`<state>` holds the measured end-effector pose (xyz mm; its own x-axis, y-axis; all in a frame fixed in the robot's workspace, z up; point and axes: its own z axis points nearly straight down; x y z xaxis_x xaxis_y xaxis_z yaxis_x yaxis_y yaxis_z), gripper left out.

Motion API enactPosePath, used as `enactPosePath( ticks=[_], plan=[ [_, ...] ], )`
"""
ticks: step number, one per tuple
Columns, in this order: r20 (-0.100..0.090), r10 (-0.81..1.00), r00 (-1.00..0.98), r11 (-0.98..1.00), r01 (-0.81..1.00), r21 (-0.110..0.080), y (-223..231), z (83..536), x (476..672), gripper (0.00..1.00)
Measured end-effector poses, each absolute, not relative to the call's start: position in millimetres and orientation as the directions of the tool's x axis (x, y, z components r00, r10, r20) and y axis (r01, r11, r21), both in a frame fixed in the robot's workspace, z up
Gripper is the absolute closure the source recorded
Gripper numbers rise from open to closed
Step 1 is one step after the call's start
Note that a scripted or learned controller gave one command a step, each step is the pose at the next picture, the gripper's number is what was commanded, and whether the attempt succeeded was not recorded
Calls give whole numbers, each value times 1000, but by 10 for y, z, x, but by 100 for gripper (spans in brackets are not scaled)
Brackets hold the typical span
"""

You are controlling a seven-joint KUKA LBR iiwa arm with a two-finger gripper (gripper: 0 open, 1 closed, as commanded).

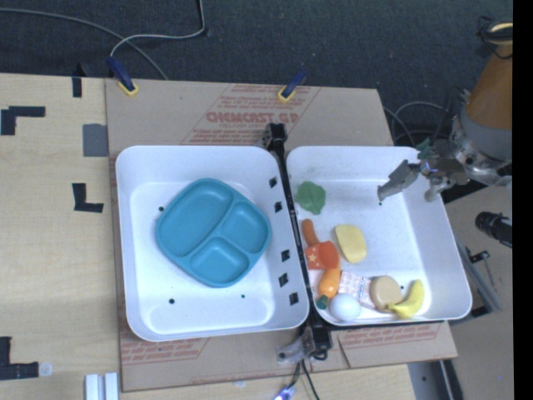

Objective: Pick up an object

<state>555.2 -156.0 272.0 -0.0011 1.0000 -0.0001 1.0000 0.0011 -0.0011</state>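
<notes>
2 shallow white plastic bins sit side by side on the bench. The left bin [133,223] carries 1 blue 3-compartment plastic plate [213,232], lying near its middle. The right bin [433,223] carries 7 small toy items: 1 green leafy lump [311,196] near the dividing wall, 1 orange carrot-like piece [310,232] just below it, 1 red piece [321,257], 1 orange piece [330,283], 1 pale yellow rounded block [351,243], 1 white egg [344,308] at the front edge, 1 tan round disc [385,292] and 1 yellow banana [410,300] in the front right corner. The items crowd the bin's left and front edges, several touching each other.

The grey two-finger gripper [405,179] hangs over the right bin's back right area, well apart from every item. Its jaws are spread, with nothing between them.
</notes>
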Motion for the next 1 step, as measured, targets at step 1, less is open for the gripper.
enactPosePath(
  ticks=[1],
  plan=[
    [1, 1000, -1, 1, 1000, -3, -1320, 1854, 5576, 0]
  ],
)
